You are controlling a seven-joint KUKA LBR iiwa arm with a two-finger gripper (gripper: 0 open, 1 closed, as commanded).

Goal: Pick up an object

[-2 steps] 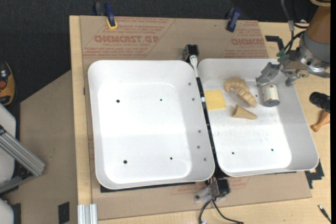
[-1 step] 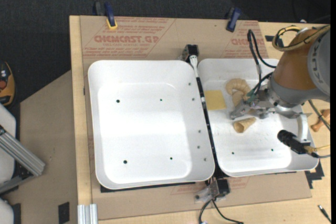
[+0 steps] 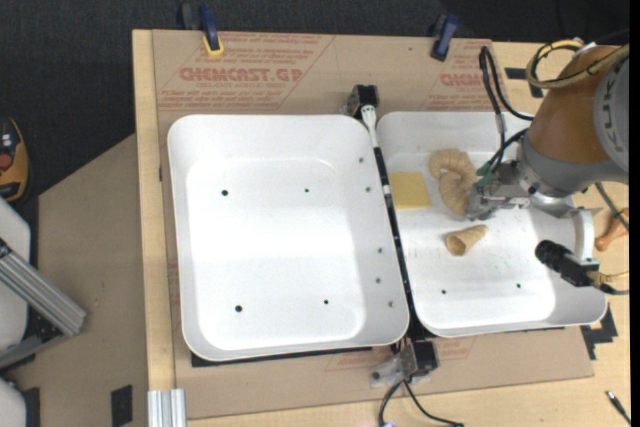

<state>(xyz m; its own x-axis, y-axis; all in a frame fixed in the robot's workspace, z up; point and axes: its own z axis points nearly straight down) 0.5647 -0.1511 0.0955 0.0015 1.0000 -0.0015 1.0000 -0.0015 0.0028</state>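
The right bin [image 3: 480,310] holds three things. A pale yellow square block [image 3: 408,189] lies near its left wall. A tan curved croissant-like piece [image 3: 453,177] sits in the middle, and a small tan cone [image 3: 466,238] lies below it. My gripper [image 3: 487,197] reaches in from the right and is down at the croissant's right side, just above the cone. The grey and orange arm [image 3: 575,130] covers the bin's right part.
The left bin [image 3: 275,235] sits beside the right one, with a black divider strip [image 3: 385,205] between them. Both rest on a brown cardboard sheet [image 3: 260,70] held by blue clamps [image 3: 208,25] at the back. Cables [image 3: 500,95] trail along the arm.
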